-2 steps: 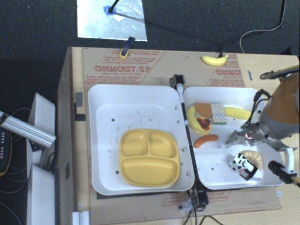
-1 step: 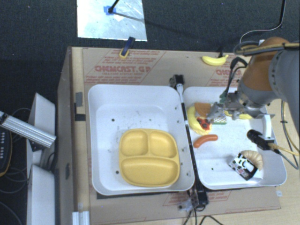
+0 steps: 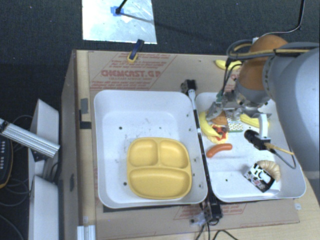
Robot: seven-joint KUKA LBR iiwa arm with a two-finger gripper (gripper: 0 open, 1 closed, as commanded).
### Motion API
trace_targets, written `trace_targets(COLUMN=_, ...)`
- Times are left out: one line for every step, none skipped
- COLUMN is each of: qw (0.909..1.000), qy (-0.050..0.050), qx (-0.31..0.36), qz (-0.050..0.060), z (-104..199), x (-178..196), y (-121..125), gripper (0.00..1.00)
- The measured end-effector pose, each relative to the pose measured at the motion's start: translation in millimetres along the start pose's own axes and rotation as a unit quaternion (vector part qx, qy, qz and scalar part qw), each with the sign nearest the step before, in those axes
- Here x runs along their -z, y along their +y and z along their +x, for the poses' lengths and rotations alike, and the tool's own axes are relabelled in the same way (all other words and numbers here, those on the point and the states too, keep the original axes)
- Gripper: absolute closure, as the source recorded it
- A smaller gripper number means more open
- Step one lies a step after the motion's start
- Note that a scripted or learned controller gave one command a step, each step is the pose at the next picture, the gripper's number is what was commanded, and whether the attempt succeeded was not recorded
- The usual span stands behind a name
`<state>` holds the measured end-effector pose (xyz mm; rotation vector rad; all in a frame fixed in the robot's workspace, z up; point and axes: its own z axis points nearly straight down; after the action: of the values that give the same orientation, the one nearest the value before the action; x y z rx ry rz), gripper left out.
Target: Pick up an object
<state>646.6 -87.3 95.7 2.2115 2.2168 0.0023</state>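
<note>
Right bin clutter seemingly crowds end effector

A dark, speckled carpet floor surrounds a table topped with brown cardboard printed in red lettering. On the floor behind the table lies a shiny silver sheet that reflects light. At the left edge, white panels and a metal rail stand beside the table. A black cable curves at the upper right.

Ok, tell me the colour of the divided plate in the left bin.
Pale yellow plate, camera view.
</note>
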Motion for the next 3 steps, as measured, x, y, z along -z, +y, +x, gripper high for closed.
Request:
trace_targets(qw=1.0000, qy=0.001, qx=0.003, qz=0.001, z=1, x=11, y=0, gripper=1.00)
trace_targets(qw=1.0000, qy=0.001, qx=0.003, qz=0.001, z=1, x=11, y=0, gripper=0.00)
trace_targets(qw=1.0000, qy=0.002, qx=0.000, qz=0.004, z=-9, x=-11, y=-2, gripper=0.00)
